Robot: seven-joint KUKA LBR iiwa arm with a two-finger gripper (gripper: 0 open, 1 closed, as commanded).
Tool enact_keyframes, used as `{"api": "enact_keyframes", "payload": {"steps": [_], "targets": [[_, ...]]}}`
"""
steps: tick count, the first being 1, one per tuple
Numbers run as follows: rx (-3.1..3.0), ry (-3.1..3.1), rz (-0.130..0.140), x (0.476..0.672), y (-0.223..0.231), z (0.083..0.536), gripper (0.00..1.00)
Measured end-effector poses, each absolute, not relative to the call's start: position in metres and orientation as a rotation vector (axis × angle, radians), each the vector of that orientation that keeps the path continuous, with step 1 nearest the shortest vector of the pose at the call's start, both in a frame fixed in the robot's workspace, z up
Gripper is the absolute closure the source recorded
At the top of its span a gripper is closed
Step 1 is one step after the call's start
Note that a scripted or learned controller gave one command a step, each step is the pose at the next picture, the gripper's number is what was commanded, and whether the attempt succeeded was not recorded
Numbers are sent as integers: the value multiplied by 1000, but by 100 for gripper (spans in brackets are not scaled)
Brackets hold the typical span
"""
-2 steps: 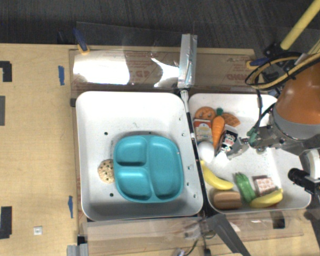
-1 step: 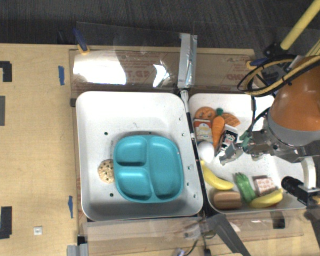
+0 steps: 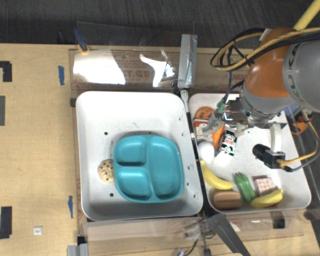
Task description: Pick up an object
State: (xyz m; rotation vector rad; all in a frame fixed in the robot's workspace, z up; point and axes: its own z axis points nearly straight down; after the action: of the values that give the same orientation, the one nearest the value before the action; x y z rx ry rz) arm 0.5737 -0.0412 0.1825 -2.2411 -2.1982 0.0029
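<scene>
The tool (image 3: 224,122) is seen low in the upper left part of the right bin (image 3: 298,191), beneath the grey arm (image 3: 304,73) with its orange band. Whether it is open or closed cannot be told. An orange carrot (image 3: 218,136) and a black-and-white carton (image 3: 229,143) lie just under and beside the tool; contact cannot be made out. An orange round object (image 3: 204,113) is set close to the bin's left wall, and a white egg-shaped object (image 3: 206,151) below it. Along the bin's lower edge a banana (image 3: 216,179), a brown sausage-like piece (image 3: 226,199), a green item (image 3: 244,187), a small patterned box (image 3: 265,184) and a second yellow piece (image 3: 268,199) are crowded together. Bare floor is left in the bin's right middle. In the left bin (image 3: 90,116) a teal divided tray (image 3: 148,167) is placed centrally, with a cookie (image 3: 106,170) touching its left side.
</scene>
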Motion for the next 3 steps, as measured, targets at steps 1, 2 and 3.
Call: {"api": "enact_keyframes", "payload": {"steps": [1, 2, 3], "targets": [[-2244, -2199, 0, 574, -42, 184, 0], [-1992, -2434, -1, 610, -66, 185, 0], [-2138, -2308, -5, 604, -51, 232, 0]]}}
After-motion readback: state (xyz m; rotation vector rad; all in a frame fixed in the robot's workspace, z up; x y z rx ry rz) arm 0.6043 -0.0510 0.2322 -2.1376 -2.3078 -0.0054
